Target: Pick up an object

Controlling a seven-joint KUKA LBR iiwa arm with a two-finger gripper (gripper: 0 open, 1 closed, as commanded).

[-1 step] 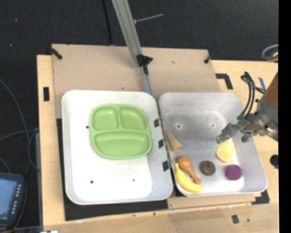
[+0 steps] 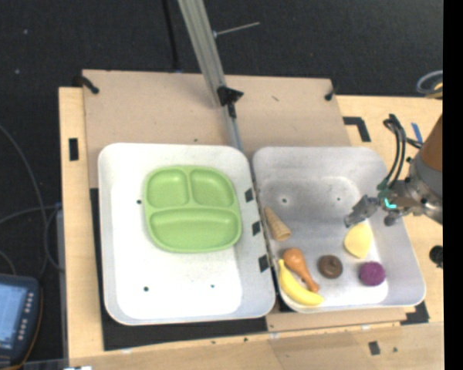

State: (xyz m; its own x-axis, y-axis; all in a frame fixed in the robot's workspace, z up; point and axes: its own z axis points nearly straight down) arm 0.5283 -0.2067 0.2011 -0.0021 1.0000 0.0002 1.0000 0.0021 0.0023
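Wooden bench [image 2: 293, 114], two white bins [image 2: 177, 299], dark floor.

Light green divided plate [image 2: 192, 210], two white bins [image 2: 123, 284], yellow banana [image 2: 297, 288], orange drumstick-shaped toy [image 2: 299, 265], tan cone [image 2: 276, 223], brown round piece [image 2: 330, 266], purple ball [image 2: 371, 273], pale yellow wedge [image 2: 359, 240], tan bench [image 2: 293, 106].

place: robotics lab | evidence: bench [image 2: 201, 106] with two white bins [image 2: 116, 206], aluminium camera mast [image 2: 201, 37], floor cables
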